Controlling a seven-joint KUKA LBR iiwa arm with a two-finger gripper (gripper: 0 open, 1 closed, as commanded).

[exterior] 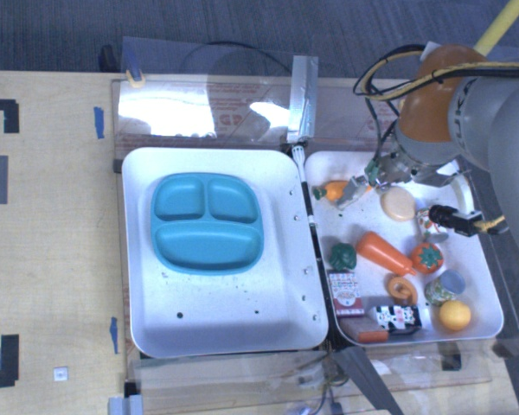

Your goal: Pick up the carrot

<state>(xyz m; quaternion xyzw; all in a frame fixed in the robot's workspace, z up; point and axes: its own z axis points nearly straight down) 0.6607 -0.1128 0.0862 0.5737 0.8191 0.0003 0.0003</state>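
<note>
While the grey arm (493,128) is reaching in from the right and hanging over the far end of the right bin (495,318), the task is looking barely started. Beside it, the left bin (156,318) is carrying a blue divided plate (208,221) and nothing that matters for this job. Inside the right bin, a crowd of small toy foods is lying close together, and the carrot (384,252) is sitting near the middle of it, tilted, with its thick end toward the bin's centre divider and a green leafy piece (342,255) just beside that end. A round cream-coloured item (399,203) is resting just beyond the carrot, and a yellow ball (455,315) is lying in the near right corner. Smallest of all, the gripper (356,190) is hovering at the far side of the bin, next to a small orange-and-yellow toy (334,190), apart from the carrot; whether it is spread or closed I cannot tell. Nothing is visibly being held, so, as I judge it, the approach, the grasp and the lift are all remaining.
</note>
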